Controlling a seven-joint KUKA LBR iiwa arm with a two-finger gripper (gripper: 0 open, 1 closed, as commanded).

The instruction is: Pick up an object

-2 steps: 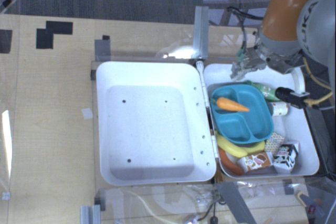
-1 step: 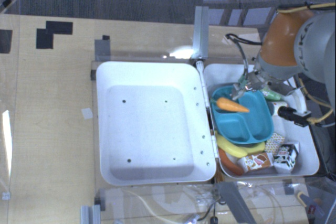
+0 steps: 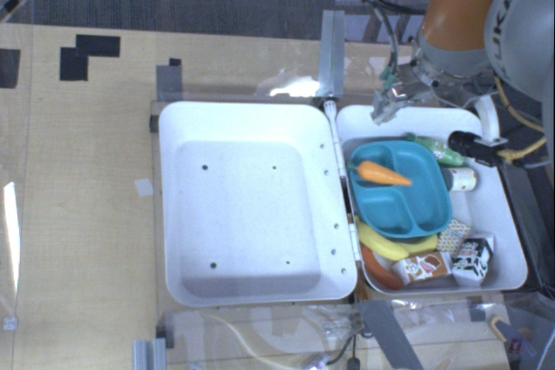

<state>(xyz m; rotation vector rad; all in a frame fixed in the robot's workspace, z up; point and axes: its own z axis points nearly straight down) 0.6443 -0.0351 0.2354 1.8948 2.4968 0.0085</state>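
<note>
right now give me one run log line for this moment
gripper: above right bin back edge, holding nothing | carrot: on blue tray | left bin: no items

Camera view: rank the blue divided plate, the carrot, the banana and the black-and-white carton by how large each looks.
1. blue divided plate, clearly largest.
2. banana, though the plate covers part of it.
3 and 4. carrot and black-and-white carton look about alike; I would not rank them.
</note>
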